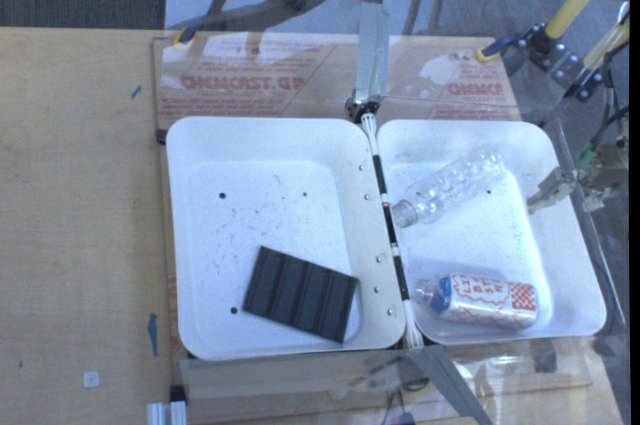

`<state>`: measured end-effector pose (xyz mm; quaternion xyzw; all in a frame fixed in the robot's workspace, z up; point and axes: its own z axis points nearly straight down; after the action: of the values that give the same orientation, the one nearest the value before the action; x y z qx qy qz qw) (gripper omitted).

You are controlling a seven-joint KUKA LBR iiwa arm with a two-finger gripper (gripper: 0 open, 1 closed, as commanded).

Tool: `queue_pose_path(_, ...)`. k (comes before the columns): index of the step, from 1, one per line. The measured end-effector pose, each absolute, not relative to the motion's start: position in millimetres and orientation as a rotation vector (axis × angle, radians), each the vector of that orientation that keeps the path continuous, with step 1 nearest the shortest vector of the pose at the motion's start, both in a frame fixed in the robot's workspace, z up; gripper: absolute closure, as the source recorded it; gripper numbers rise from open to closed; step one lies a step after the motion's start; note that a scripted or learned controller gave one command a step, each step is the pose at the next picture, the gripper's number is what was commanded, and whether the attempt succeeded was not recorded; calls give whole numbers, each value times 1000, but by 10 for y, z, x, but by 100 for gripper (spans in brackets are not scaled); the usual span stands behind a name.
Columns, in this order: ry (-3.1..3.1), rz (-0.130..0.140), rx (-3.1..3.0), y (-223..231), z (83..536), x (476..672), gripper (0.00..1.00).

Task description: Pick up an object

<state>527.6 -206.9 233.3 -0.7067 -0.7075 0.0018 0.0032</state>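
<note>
2 shallow white bins side by side on a wooden bench (70, 213), touching along a middle seam. Left bin (195, 158) holds 1 item: a dark ribbed rectangular pad (300, 294), lying flat near its front right corner, turned slightly askew. Floor of that bin shows small dark specks. Right bin (560, 213) holds 2 items: a clear plastic bottle (447, 188) on its side, diagonal, cap end toward the seam, base toward far right; & a squeezed tube w/ red & white label (480, 300) lying along the near wall, cap end pointing left. The 2 are apart, not touching. Gripper: can't tell its state
</note>
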Motion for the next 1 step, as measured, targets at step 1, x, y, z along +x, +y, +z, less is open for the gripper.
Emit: queue_pose_path(1,-2190,5,-2245,-1945,1431,4790,0)
